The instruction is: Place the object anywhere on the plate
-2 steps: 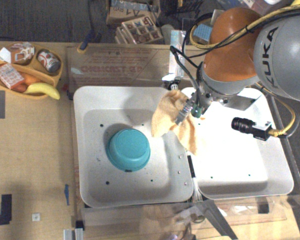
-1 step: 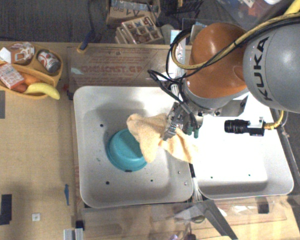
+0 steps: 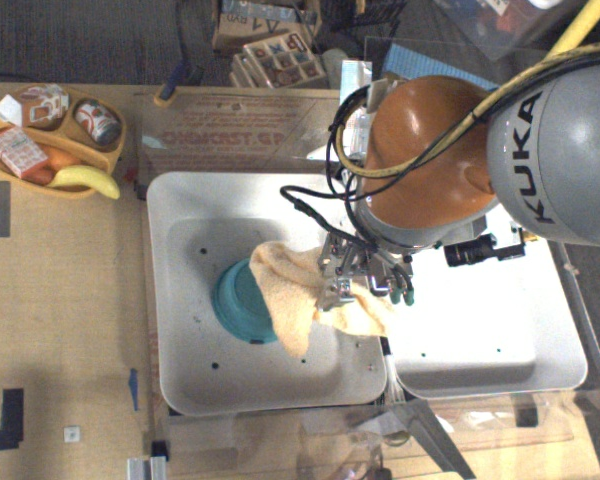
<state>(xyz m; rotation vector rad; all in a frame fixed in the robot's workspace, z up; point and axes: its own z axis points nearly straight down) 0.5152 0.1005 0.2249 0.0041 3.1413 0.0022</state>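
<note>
Two white bins (image 3: 180,368) sit side by side, and the arm (image 3: 540,158) hangs over their shared edge. In the left bin a pale yellow cloth (image 3: 290,298) lies draped partly over the teal plate (image 3: 238,303), its right end bunched under the gripper (image 3: 365,290). The step in hand looks like placing: the cloth already overlaps the plate, so next comes releasing and lifting clear. The gripper touches the cloth, but whether it is clenched or released I cannot tell.

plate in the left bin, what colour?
Teal. The plate shows in the camera view, partly covered by a pale yellow cloth.
</note>
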